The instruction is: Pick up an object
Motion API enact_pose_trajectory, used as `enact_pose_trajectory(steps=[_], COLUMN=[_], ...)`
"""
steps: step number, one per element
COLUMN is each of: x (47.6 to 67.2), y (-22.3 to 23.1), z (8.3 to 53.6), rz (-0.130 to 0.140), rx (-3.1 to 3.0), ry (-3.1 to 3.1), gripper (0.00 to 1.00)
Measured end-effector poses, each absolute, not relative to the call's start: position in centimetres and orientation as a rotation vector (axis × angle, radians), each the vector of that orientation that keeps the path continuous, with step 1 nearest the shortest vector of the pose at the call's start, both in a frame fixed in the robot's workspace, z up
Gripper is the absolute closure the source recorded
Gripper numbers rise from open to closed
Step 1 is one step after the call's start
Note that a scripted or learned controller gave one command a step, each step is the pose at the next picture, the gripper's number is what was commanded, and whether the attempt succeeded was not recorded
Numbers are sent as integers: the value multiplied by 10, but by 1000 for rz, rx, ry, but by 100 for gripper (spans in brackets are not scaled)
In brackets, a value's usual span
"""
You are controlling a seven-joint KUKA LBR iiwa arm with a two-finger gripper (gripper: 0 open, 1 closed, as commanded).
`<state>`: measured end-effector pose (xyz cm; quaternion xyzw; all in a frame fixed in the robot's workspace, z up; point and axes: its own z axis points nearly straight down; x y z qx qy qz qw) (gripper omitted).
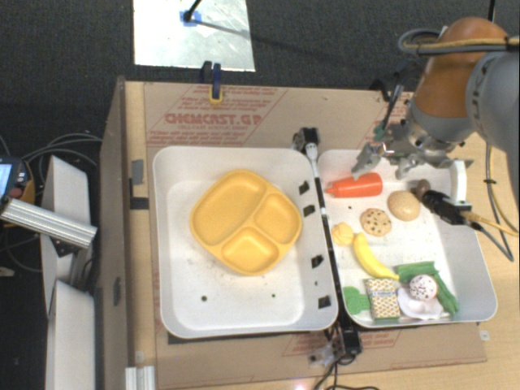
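Because the carrot (355,187) lies closest below the gripper (367,159), it is judged to be the likely target of the pick. It rests on its side in the right bin (475,287), near that bin's far left corner, with its orange body pointing left toward the divider between the bins. The gripper hangs just above the carrot's right end; one finger slants down toward it. Whether the jaws are wide or narrow cannot be told from this view, and nothing is seen held between them.

Procedure for the step in hand:
1. Centre the jaws over the thick middle of the carrot, not its tapered tip.
2. Set the closing direction across the carrot's short axis.
3. Descend straight, keeping clear of the bin wall beside it.
4. Close firmly; the smooth round body will probably roll if caught off-centre.

Near neighbours are a beige round item (404,205), a cookie (374,221) and a banana (370,257). The left bin (183,299) carries a yellow divided plate (246,221).

Legible writing: red print on the cardboard (219,108) covering the surface appears to read "CHEMCAST GP"; the smaller lines are too small to read.
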<state>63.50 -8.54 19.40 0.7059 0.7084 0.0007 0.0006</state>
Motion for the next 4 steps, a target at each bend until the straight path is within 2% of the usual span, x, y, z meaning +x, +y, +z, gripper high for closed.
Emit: enact_pose_trajectory(steps=[1,2,3,4], x=[578,499,504,567], y=[-100,-90,-90,-24], z=[118,83,95,191], rz=[-7,-3,5,19], rx=[2227,2226,2217,2200], ry=[2225,2223,2220,2229], gripper=[0,0,100,100])
